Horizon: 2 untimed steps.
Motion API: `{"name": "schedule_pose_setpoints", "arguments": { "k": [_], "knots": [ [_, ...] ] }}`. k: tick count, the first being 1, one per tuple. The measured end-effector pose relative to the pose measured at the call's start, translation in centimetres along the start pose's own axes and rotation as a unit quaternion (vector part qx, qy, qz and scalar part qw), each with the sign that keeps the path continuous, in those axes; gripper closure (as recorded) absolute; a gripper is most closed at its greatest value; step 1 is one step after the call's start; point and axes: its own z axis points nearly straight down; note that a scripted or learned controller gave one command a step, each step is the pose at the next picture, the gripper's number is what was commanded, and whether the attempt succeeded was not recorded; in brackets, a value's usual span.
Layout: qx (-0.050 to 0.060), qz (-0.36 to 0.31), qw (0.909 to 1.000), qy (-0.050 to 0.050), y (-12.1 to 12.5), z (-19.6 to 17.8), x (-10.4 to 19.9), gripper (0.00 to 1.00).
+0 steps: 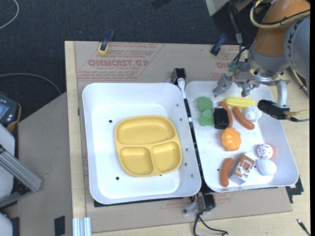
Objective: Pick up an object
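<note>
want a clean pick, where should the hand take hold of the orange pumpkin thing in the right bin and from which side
Probably across its round middle, coming straight down from above. The orange pumpkin sits low and squat in the right bin. The black block crowds its upper left, so set the hand to close where bare white floor shows, at its lower left and right.

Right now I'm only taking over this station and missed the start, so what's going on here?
The grey KUKA arm's end effector hovers with open fingers over the far end of the right shallow white bin, gripping nothing. Just beneath it lie a yellow toy corn cob and green toy vegetables, among other play food. The left shallow white bin holds a yellow divided plastic tray.
</note>
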Motion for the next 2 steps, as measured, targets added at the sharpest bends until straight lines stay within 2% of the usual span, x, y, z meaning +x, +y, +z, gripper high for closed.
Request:
{"name": "schedule_pose_setpoints", "arguments": {
  "k": [2],
  "knots": [
    [-0.003, 0.001, 1.0, 0.001, 0.2, 7.6, 0.2, 0.0]
  ]
}}
